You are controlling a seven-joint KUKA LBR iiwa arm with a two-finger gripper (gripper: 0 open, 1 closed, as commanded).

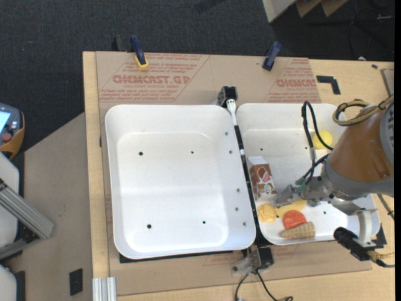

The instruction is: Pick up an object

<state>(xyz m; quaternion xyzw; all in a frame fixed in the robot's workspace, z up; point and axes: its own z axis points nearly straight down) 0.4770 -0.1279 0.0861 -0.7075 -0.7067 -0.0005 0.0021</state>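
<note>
- A bench (188,74) topped with brown printed board carries two shallow white bins side by side.
- The left bin (125,168) is the bigger shape here, with a few small dark holes in its floor.
- The right bin (276,121) holds all the loose items, gathered toward its near edge.
- The grey and orange arm (363,155) reaches in from the right, over the right bin's right side.
- The gripper (289,196) sits low near the bin's near left corner, just above the items; I cannot tell how its fingers stand.
- A brown packet (262,177) lies along the left wall.
- A cone (298,232) rests at the near edge.
- A red piece (294,219) touches it.
- A yellow piece (267,213) lies just beside.
- A yellow ball (323,138) sits farther back.
</note>
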